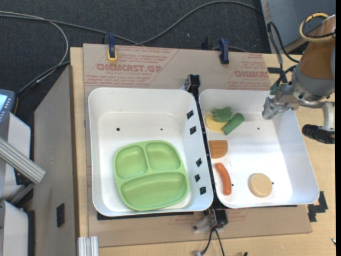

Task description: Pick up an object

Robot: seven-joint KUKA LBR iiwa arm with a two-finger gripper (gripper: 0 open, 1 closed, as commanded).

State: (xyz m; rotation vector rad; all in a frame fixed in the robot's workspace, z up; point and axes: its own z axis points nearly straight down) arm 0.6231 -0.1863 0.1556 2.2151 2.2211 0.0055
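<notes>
The right bin [298, 159] holds several toy foods. A leafy green piece [221, 112], a green pickle-like piece [233, 124] and a yellow piece [213, 125] lie bunched at its far left. Below them sit an orange piece [218, 148] and a red sausage [224, 178]. A tan round disc [260, 185] rests near the front. My gripper [272, 109] hangs over the far right part of this bin, well right of the green pieces, with nothing visible in it.
A green divided plate [152, 175] lies in the left bin [101, 143]. A black clip-studded divider [198, 143] separates the bins. Blue and yellow clamps [224, 51] hold the cardboard at the back. The arm's grey body and orange band [319, 52] stand at the right.
</notes>
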